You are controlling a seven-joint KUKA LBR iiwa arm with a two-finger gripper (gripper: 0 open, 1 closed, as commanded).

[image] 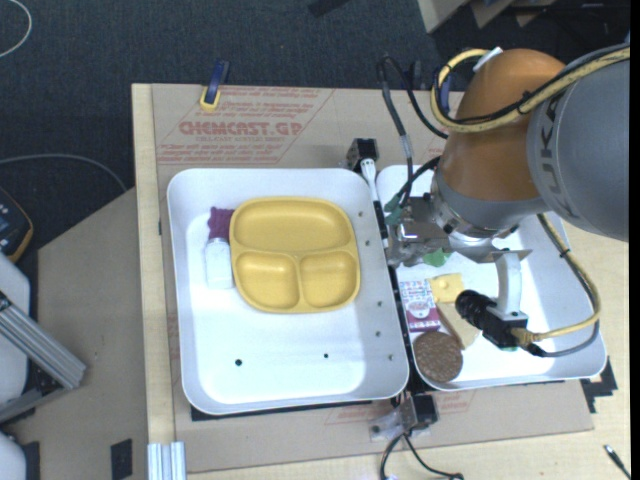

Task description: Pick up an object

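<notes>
Overhead, listed against the left shallow white bin (280, 383): inside it, a yellow three-compartment plastic tray (295, 253) toward the back, with a small white bottle with a magenta cap (217, 251) touching the tray's left edge. Just beside it, the right white bin (560, 363) holds a round brown disc (438, 356), a printed packet (420, 303) and a yellow piece (446, 288). Gripper (415, 236) sits low over that bin's near-left part; grip state cannot be told. Beneath: brown cardboard sheet (250, 118); beyond: dark carpet floor (120, 28).
</notes>
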